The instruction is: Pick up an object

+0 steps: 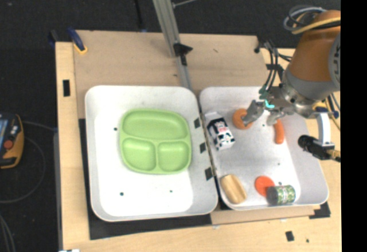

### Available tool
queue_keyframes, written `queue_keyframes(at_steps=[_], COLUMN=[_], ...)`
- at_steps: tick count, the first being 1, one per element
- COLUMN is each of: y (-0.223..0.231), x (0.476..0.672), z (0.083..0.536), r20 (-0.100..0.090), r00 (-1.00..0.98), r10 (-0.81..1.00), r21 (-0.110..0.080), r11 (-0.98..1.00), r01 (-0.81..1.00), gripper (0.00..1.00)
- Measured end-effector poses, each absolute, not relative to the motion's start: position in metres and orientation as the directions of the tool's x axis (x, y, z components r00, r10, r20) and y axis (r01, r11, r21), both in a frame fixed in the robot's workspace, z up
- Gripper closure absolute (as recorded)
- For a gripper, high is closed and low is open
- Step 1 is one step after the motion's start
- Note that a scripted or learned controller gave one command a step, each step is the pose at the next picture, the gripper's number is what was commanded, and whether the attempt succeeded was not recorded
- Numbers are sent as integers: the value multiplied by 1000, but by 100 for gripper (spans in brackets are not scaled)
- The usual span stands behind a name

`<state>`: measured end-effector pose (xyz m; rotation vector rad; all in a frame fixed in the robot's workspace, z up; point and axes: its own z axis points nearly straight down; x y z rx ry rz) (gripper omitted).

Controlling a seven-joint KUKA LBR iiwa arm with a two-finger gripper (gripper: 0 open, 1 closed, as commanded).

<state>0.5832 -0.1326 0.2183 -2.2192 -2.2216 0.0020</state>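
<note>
- The bench (pixel 143 62) carries two white bins side by side: the left bin (pixel 103 188) and the right bin (pixel 246 153), and their inner edges almost touch.
- The arm (pixel 312 62) enters from the right and its gripper (pixel 265 109) hangs over the upper part of the right bin, near the far edge.
- The fingers look a little apart, but I cannot tell for sure if they are apart or together; nothing is seen clamped between them.
- An orange round piece (pixel 241 119) lies just beside the gripper, on its left side, partly under it.
- An orange stick (pixel 278 132) lies just below the gripper, nearer to the right edge of the bin.
- A small black and white box (pixel 221 133) stands close to the left edge of the right bin.
- A bread roll (pixel 233 187) lies at the near left corner of the right bin.
- An orange disc (pixel 264 184) and a green can (pixel 281 194) touch each other along the near edge.
- The middle of the right bin is bare, so there is open room between the box, the stick and the near edge.
- A green plate (pixel 155 141) with three sections fills the middle of the left bin, with a white margin on all sides.
</note>
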Motion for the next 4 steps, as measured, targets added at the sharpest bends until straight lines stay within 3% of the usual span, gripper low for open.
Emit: queue_keyframes(at_steps=[1, 3, 4], y=[-133, -127, -128], x=[584, 589, 595], z=[219, 135, 127], r20=[0, 1, -3], r00=[-2, 2, -1], r10=[1000, 1000, 1000], r21=[1, 2, 23], r11=[2, -2, 2], r01=[1000, 1000, 1000], gripper=[0, 0, 0])
